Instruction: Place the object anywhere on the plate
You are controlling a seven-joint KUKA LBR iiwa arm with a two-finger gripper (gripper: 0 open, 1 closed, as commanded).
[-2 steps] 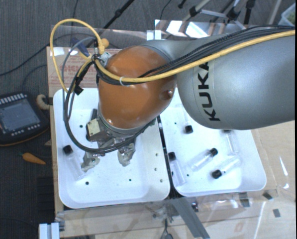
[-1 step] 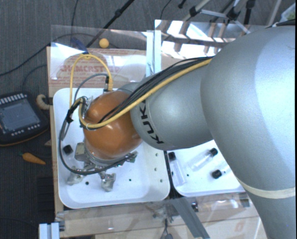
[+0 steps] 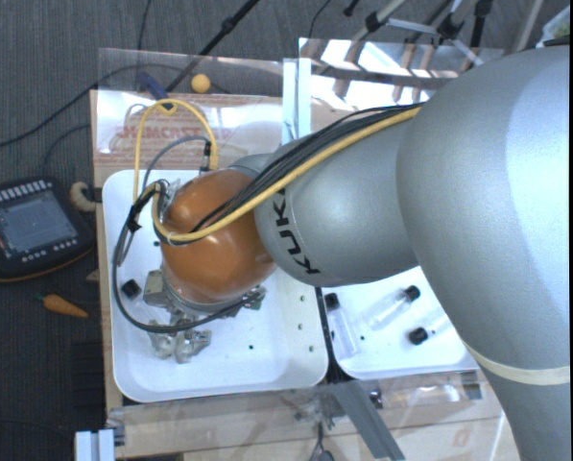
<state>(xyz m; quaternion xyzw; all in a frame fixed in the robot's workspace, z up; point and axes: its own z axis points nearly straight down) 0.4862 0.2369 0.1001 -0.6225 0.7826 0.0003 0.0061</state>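
Observation:
My grey arm reaches in from the right, its orange wrist band (image 3: 214,233) hanging over the left white bin (image 3: 219,373). Beneath the band my gripper (image 3: 179,344) points down at the bin floor near its front left. Metal parts of it show against the white floor, but the wrist hides the space between them. No plate or loose object can be made out under the arm. A small dark piece (image 3: 130,287) lies on the bin floor, left of the gripper.
The right bin (image 3: 401,363) holds a clear tube with a black cap (image 3: 398,303) and another small black-capped piece (image 3: 418,335). A teach pendant (image 3: 29,229) lies on the floor left of the bench. Yellow cable (image 3: 171,113) loops behind the left bin.

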